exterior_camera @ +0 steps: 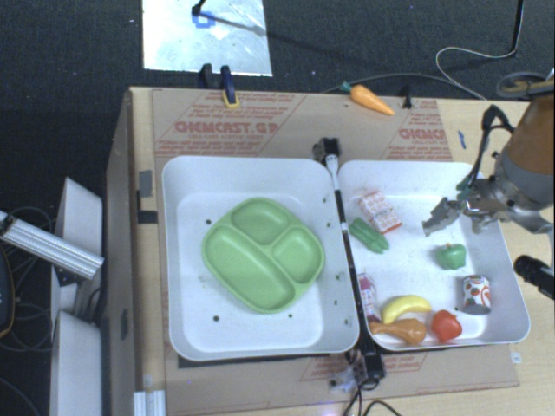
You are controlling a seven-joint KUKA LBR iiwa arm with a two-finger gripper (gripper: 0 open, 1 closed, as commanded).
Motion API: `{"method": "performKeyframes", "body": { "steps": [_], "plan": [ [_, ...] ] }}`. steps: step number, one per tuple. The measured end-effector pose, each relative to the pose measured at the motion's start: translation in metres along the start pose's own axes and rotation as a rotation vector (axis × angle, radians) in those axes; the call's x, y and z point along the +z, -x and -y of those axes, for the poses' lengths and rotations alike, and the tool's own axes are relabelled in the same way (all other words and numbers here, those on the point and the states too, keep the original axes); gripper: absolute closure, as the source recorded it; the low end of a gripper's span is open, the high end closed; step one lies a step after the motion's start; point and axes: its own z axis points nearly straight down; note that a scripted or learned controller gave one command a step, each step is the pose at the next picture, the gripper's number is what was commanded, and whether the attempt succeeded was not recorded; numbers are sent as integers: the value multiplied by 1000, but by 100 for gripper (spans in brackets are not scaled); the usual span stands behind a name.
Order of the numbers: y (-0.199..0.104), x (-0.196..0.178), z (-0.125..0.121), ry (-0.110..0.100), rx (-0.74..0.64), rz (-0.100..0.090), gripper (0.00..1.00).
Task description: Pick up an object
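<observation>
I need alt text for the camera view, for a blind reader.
A robot arm reaches from the right over the right bin, which holds toy food such as a banana and green pepper. The left bin holds a green plate.

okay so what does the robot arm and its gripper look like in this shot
The arm enters from the right: a grey body with an orange band above the wrist and a dark cable looping beside it. Its gripper is grey metal.

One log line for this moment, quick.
tool: over right bin, holding nothing | nearest: green pepper | divided plate: left bin
</observation>
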Motion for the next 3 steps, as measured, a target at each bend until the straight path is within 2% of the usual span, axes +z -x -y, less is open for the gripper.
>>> {"method": "performKeyframes", "body": {
  "steps": [1,2,3],
  "plan": [
    [46,147,-20,0,2,1,0],
    [46,136,-21,2,2,1,100],
    [46,136,-21,2,1,1,0]
  ]
}}
